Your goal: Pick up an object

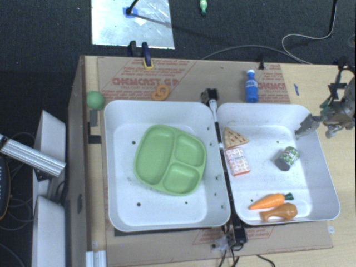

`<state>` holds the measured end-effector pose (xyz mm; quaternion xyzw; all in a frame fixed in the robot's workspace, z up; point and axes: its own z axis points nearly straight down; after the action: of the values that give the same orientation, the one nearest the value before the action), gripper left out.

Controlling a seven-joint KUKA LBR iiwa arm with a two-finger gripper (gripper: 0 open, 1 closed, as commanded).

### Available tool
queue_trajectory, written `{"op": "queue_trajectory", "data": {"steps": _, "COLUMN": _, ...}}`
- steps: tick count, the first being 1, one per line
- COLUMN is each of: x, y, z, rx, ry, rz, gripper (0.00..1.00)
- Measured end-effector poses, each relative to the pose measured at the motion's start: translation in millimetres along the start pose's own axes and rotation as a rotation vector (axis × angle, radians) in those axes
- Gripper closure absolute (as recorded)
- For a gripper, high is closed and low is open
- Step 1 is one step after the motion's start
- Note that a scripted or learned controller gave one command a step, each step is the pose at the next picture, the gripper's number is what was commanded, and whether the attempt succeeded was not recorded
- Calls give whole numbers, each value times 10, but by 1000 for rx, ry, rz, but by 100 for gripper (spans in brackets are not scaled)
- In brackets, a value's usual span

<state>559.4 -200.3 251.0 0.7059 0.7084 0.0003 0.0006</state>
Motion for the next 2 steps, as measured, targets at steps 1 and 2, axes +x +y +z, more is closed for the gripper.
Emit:
{"op": "queue_trajectory", "data": {"steps": 1, "x": -62, "y": 196, "z": 1666, "rx": -1, "ry": 0, "rz": 2, "gripper": 0}}
{"op": "queue_trajectory", "data": {"steps": 2, "x": -67, "y": 209, "z": 1551, "rx": -5, "ry": -2, "rz": 1, "gripper": 100}}
